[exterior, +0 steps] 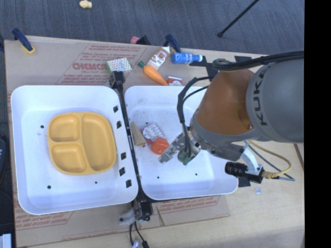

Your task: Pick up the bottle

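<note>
Bottle (155,139) lies in the right bin (155,185); the gripper (178,153), at its four o'clock, looks open, gripping nothing.

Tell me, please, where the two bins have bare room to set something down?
The left bin has bare floor all around the yellow plate. The right bin is free along its near edge and far left corner; its middle is crowded by the tomato, packet and tool.

1. "KUKA" in dark letters runs along the grey arm (274,105), just above the right bin (170,187).
2. Red print on the cardboard sheet (77,66), behind the left bin (26,138), seems to read "CHEMC…"; the smaller lines are too blurred to read.
</note>
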Controlling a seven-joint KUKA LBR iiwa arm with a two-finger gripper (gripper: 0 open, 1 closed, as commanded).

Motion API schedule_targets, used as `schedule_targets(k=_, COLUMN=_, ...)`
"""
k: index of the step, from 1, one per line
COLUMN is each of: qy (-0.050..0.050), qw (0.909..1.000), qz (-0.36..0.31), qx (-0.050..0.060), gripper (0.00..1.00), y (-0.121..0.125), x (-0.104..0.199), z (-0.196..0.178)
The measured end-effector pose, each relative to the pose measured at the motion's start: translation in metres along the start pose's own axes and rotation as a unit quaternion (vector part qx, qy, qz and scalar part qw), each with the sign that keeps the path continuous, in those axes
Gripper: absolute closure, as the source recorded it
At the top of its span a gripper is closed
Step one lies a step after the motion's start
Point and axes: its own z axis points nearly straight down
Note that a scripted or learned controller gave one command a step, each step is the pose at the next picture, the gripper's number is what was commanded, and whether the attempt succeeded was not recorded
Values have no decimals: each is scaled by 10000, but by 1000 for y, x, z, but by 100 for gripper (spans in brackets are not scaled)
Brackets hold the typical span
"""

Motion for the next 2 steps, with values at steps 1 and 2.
schedule_targets(k=1, qy=2, qw=9983, qz=-590, qx=3, gripper=100, y=36, x=40, z=6)
schedule_targets(k=2, qy=1, qw=9907, qz=-1357, qx=8, gripper=100, y=73, x=83, z=6)
